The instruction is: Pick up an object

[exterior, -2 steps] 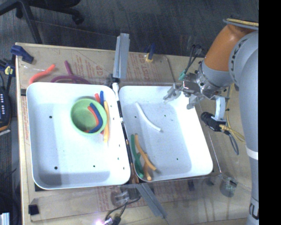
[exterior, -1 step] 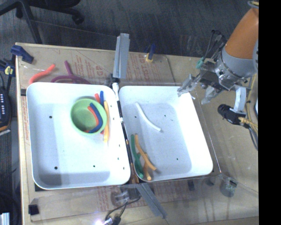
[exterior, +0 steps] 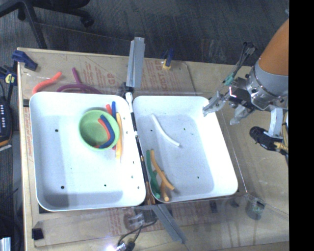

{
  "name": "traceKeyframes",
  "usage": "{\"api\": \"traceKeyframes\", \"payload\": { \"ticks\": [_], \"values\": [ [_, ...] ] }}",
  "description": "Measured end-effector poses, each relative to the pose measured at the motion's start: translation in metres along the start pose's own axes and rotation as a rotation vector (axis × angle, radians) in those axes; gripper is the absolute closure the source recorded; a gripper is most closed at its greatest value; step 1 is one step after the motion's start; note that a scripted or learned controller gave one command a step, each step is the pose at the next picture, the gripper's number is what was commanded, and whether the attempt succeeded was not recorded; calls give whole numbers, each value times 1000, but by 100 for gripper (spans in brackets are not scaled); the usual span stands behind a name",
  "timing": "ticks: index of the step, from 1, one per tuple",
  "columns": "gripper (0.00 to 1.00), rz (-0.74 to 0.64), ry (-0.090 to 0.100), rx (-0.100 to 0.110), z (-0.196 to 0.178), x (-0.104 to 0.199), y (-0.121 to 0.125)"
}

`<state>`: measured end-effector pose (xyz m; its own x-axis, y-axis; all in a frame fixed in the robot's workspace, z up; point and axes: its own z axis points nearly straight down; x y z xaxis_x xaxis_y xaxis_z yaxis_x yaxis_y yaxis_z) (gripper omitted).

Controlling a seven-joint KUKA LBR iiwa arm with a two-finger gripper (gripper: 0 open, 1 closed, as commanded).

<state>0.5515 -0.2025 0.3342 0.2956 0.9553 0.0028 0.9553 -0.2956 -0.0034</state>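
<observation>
Well left of the claw (exterior: 222,104) — white strip (exterior: 165,130) (right bin (exterior: 223,162))

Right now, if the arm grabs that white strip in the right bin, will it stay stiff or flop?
The white strip is thin and lies in a gentle curve, so it probably bends or droops when lifted. It looks light for its length. Lying flat on the right bin floor, it may slip from a pinch.

robot lab or test cell. plywood bench (exterior: 206,230) with stencilled lettering, two white bins (exterior: 54,196) side by side at centre, metal rail (exterior: 135,61) at far edge between them. blue clamps (exterior: 23,60) at far left bench corner. loose cables (exterior: 73,88) far left, dark carpet (exterior: 196,24) beyond, office chair base (exterior: 54,12) far left. grey arm (exterior: 272,73) at right.
</observation>
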Motion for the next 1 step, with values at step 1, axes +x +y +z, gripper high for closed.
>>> {"api": "traceKeyframes", "payload": {
  "ticks": [1],
  "values": [
    [0,-40,0,3,0,0,-7]
  ]
}}
